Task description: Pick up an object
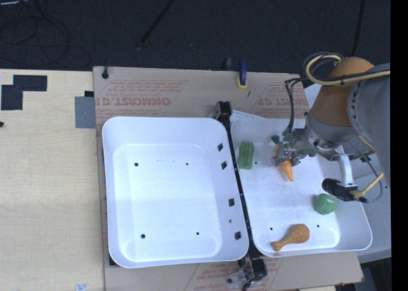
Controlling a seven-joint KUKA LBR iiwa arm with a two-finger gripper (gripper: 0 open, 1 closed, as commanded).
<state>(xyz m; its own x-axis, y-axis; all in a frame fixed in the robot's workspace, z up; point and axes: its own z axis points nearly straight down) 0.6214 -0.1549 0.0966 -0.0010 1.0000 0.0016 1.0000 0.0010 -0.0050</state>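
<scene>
Orange carrot-shaped toy (286, 169) is lying in the right bin (357, 240), upper middle, pointed end angled down, directly under the end effector (285, 153). Cannot tell whether the toy is being gripped. Green ridged block (245, 155) is sitting near the divider; green rounded piece (325, 204) and tan drumstick (292, 237) are lying lower. Left bin (121, 149) is resting alongside on cardboard (153, 95) over the light wooden table (44, 188); dark floor behind.
</scene>
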